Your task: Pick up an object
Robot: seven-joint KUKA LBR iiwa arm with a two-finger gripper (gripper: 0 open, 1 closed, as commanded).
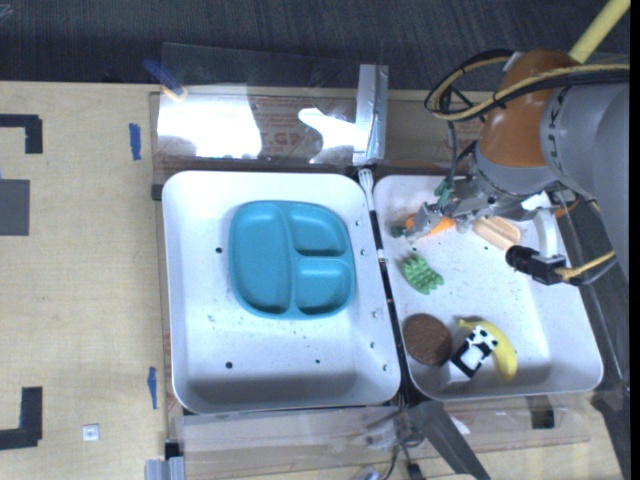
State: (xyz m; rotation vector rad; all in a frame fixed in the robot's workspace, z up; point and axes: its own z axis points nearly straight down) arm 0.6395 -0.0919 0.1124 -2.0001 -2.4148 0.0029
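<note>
Tool [447, 208] low in right bin [570, 368], by the orange carrot [437, 226]; can't tell its opening. Centre on carrot, avoid the green piece [422, 273], lift straight.

An orange, carrot-like object [440, 226] lies tilted near the right bin's [575, 368] back-left corner, possibly partly hidden.

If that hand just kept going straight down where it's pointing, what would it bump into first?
Probably the carrot right under the hand, in the right bin; depth is hard to judge.
</note>
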